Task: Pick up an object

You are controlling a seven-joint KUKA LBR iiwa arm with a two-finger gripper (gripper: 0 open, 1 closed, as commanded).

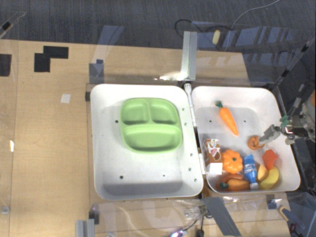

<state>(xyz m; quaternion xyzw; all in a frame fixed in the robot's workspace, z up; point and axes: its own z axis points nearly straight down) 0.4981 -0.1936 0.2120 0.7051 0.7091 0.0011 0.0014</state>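
In the right bin [237, 95], orange ring toy [254, 142] just beside hand [273, 133] (to its left)

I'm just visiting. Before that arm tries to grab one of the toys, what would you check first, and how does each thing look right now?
1. Toys within reach in the right bin: ok.
2. Pincer over that bin, at its right side: ok.
3. A toy between its fingers: not ok, nothing there.
4. An easy target lying apart: ok, the carrot lies alone.
5. Nearest toy, the small orange ring, free of the pile: ok.
6. Pincer open wide enough: cannot tell.
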